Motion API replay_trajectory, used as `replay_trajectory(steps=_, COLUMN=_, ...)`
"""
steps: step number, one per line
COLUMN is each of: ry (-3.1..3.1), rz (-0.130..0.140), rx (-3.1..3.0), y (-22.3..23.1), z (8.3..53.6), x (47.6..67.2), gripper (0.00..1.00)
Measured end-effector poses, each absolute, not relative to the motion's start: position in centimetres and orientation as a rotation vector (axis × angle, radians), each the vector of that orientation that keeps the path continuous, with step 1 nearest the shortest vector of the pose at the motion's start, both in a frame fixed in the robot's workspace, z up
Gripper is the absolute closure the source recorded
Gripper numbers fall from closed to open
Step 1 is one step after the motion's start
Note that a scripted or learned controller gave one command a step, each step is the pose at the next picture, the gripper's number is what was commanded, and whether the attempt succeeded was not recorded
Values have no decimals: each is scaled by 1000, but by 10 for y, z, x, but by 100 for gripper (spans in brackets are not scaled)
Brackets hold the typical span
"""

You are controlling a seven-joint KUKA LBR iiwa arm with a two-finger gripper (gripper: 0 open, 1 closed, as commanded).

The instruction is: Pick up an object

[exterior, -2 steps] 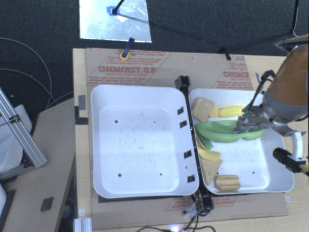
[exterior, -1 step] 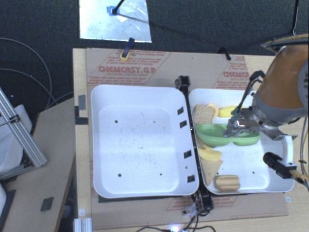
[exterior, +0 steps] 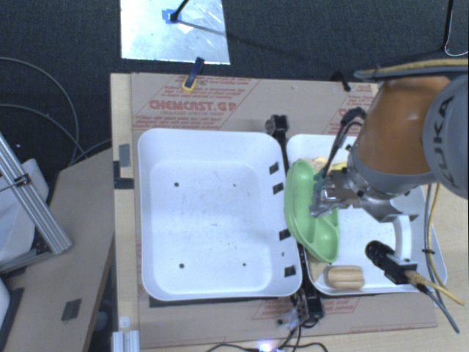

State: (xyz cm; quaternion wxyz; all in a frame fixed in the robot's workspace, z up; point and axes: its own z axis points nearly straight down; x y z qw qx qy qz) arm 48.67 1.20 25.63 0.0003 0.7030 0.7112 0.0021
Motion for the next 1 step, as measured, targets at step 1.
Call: replay_trajectory(steps=1, ry=2233, rz=1, rx=2212, y=73, z=236, x=486, gripper=100)
